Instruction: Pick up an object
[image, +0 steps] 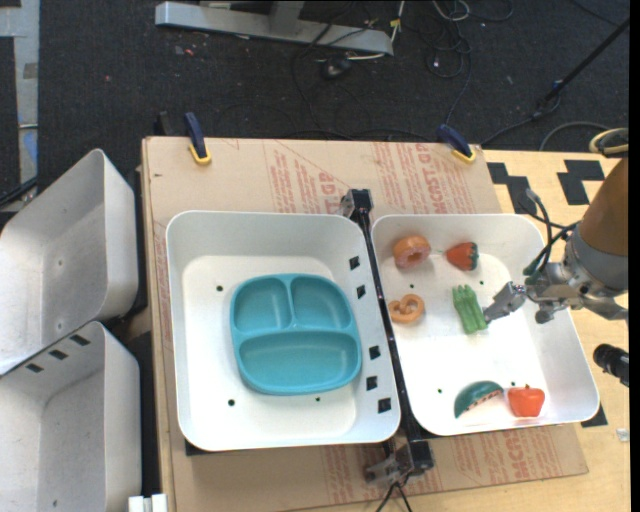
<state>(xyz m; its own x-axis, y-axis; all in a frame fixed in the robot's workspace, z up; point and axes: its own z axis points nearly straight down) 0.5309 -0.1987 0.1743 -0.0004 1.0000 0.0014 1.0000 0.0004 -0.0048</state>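
Observation:
The right white bin (560, 345) holds several toy foods. A pink-orange ring (411, 250) and a red strawberry-like piece (462, 256) lie at the back. An orange pretzel shape (406, 309) and a green piece (467, 308) sit mid-bin. A green melon slice (478, 397) and a red-orange tomato (526, 401) lie at the front. My gripper (523, 306) hangs over the bin's right half, just right of the green piece, open with nothing between its fingers. Its left fingertip is close to the green piece.
The left white bin (190, 300) holds a teal divided plate (296, 333). A black divider (375, 300) runs between the bins. Two white tubs (60, 260) stand off the bench to the left. Clamps hold the board's far edge.

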